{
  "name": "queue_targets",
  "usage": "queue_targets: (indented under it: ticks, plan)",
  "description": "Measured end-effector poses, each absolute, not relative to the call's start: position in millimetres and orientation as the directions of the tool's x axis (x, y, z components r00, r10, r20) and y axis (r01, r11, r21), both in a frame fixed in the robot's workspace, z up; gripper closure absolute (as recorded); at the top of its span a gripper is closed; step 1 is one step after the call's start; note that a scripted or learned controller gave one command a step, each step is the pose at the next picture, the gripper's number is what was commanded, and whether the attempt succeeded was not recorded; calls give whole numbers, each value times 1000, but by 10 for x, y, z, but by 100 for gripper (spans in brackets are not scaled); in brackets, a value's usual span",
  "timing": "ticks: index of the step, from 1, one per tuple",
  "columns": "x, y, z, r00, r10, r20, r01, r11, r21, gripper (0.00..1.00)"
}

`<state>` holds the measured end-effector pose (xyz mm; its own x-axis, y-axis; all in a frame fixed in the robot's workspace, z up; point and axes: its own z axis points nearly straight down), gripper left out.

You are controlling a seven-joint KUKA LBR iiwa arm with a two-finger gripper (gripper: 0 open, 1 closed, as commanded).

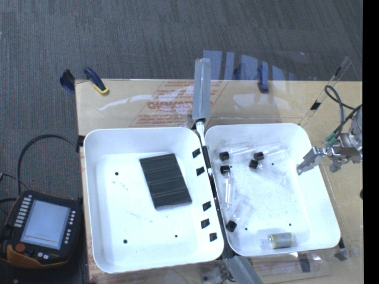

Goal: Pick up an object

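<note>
The left bin (95, 158) holds a dark grey ribbed slab (166, 181) lying flat near its middle. Several clear tubes with black caps lie in the right bin (323, 206), among them one (259, 157) at the back, one (224, 170) by the left wall and one (231, 224) lower down. A small brass-coloured cylinder (280, 239) rests near that bin's front wall. My gripper (320, 156) hangs at the right bin's right rim, above the wall and apart from every object. Nothing shows in it.
Small black clips (205, 206) line the divide between the bins. A grey upright post (202, 93) stands behind them. Blue clamps (95, 80) grip the bench's back edge. A teach pendant (41, 223) lies at the lower left, off the bench.
</note>
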<state>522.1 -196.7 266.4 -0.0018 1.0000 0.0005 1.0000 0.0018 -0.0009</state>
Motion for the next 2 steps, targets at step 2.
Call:
queue_targets:
  ticks: [2]
  plan:
    - [6446, -2031, 1401, -159, 987, 1, 987, 159, -1, 0]
